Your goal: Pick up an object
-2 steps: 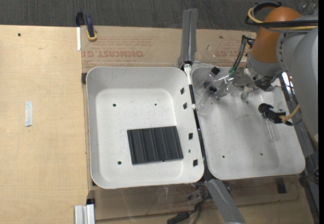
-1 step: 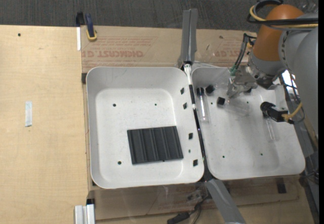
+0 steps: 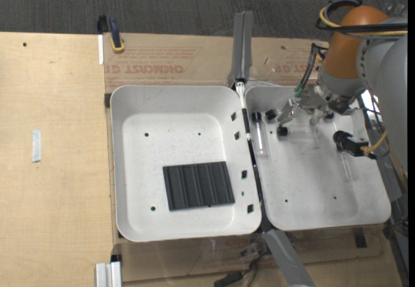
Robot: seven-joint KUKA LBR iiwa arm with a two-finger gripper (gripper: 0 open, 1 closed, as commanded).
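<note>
Black ridged object [image 3: 198, 186] lies in the left bin [image 3: 130, 101]; the hand [image 3: 299, 113] hovers low over the right bin [image 3: 369, 211], grip state unclear.

A dark ribbed panel [image 3: 198, 186] lies in the left bin [image 3: 130, 107]; the gripper [image 3: 299, 113] hovers over the right bin's [image 3: 324, 214] far end.

The grey arm with the orange band [image 3: 363, 52] is running off the frame's right edge. Small dark pieces [image 3: 283, 129] in the right-hand shallow white bin [image 3: 324, 214] are showing too small to identify. The gripper [image 3: 305, 111] is blurring against the white.
</note>
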